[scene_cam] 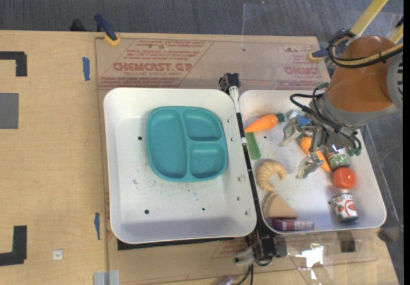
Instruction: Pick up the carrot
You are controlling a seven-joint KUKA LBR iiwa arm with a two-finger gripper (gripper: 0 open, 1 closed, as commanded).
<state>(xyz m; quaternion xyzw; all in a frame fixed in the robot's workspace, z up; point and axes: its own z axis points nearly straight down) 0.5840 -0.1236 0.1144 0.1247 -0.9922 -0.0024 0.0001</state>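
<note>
Looking down on the bench, I see the carrot (262,123) lying on the floor of the right bin (375,203), up near its far left corner, its orange body pointing toward the divider and its green top toward the bin's middle, just beside a small green piece (254,146) along the left wall. My gripper (312,149) hangs over the middle of that same bin, to the right of the carrot and apart from it, with the orange-banded wrist (362,75) above it. Its metal fingers (309,167) look spread, and an orange item (307,143) sits among them, but I cannot tell from this slant whether that piece is pinched or simply lying beneath, so I will not claim a hold. What I can say is that the carrot is not between the fingers. Near the gripper lie a croissant (271,173), a red tomato (344,179) and a small can (346,207); a wedge (277,203) rests toward the near edge. The left bin (125,207) bears a teal divided plate (188,143). By my reading the pick is not yet done: the carrot rests untouched, and what is left is to bring the gripper over it, close on it and lift.
</note>
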